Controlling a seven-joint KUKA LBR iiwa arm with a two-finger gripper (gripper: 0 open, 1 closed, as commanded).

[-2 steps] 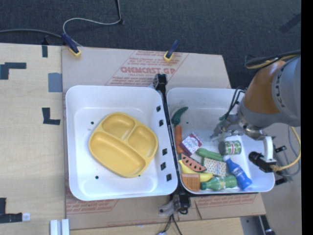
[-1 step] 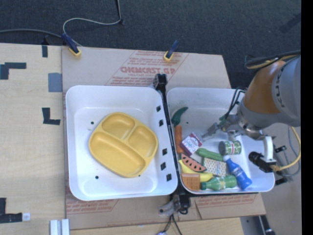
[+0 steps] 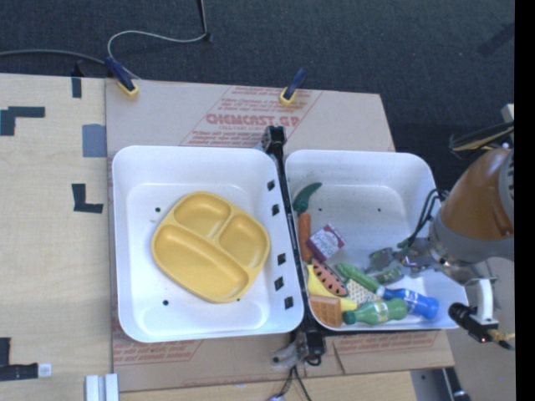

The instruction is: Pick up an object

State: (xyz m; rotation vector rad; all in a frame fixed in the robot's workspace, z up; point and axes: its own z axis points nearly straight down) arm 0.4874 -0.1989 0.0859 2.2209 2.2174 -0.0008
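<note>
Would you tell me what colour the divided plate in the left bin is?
Yellow; the divided plate shows plainly in the camera view.

Yellow tray (image 3: 209, 246), white bins (image 3: 134, 224), green bottle (image 3: 380, 311), blue bottle (image 3: 414, 302).

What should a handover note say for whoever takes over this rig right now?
Gripper: low in the right bin, beside the toy pile; nothing visibly between its fingers, open or shut unclear.
Things: green bottle, blue bottle, small purple packet and green pepper lie in the right bin. Yellow divided plate sits in the left bin.
Done: no pick visible.
Left: grasp one object and lift it.
</note>
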